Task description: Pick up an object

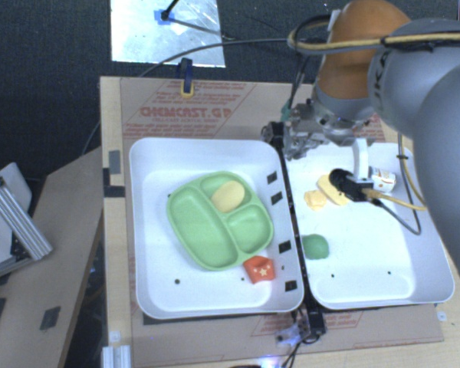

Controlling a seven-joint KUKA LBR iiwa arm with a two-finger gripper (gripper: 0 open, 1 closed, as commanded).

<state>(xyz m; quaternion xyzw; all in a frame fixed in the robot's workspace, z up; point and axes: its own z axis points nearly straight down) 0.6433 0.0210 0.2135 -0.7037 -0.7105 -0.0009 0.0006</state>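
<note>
the two white bins (215, 153) look like smooth moulded plastic with a soft sheen, brighter along their rims. in the left bin, the green divided plate (215, 225) is matt plastic, evenly coloured, and the yellow lump (228, 196) in its upper compartment has a dull, slightly waxy surface. the red block (259, 269) by the plate's lower edge seems glossy, with pale speckles. in the right bin, the green round piece (316, 246) looks matt and soft-edged. the worktop (184, 110) under the bins is tan cardboard-like sheet, printed in red, matt. behind it lies a crinkled silvery foil sheet (165, 21), reflective. the arm's shell (429, 75) is smooth grey with an orange band (360, 48), semi-gloss.
</note>
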